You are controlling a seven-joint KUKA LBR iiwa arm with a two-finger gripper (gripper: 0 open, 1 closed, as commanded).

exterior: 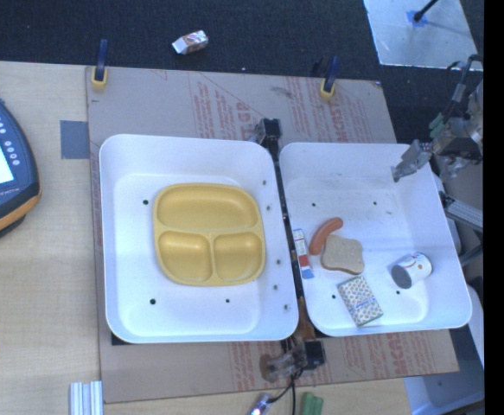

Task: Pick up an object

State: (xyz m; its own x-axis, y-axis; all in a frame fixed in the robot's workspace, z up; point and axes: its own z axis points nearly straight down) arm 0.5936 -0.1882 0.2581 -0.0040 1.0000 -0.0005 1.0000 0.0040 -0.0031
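Overhead slanted view of the bench as I see it from my remote station. Two white bins sit side by side at frame centre. The left bin (pixel 122 232) carries a yellow divided tray (pixel 208 232). The right bin (pixel 368 175) holds four loose items clustered in its lower half: a sausage (pixel 326 233), a slice of bread (pixel 343 255) touching the sausage's lower end, a patterned packet (pixel 360 301) just below the bread, and a small white cup (pixel 411 268) lying on its side toward the bin's right wall. The gripper (pixel 410 161) appears at the right edge of the frame, over the upper right corner of the right bin; I cannot tell how its end stands. All four items lie below and left of it in the frame, well apart from it; the cup is nearest. A teach pendant (pixel 1 167) rests at the far left.
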